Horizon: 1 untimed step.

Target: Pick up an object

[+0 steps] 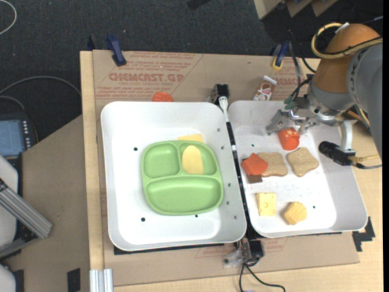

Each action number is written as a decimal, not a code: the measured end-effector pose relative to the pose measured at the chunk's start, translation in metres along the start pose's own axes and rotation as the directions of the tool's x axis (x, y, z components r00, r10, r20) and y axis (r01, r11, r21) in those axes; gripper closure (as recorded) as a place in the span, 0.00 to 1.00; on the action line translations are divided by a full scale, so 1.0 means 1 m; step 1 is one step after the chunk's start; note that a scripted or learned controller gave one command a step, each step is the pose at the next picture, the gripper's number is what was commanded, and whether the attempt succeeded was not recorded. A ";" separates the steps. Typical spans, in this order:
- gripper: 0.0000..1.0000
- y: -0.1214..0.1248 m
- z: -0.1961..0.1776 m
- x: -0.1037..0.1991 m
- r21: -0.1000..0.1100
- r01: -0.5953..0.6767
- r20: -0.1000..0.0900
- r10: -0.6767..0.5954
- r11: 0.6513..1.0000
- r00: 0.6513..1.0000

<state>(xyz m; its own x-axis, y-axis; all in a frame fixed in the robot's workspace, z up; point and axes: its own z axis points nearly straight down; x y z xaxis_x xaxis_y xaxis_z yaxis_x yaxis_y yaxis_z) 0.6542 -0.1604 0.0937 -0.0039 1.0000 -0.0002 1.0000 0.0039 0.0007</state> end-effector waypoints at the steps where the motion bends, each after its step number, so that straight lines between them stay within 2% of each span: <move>1: 1.00 0.000 -0.014 -0.001 -0.004 -0.002 0.001 0.002 1.000 1.000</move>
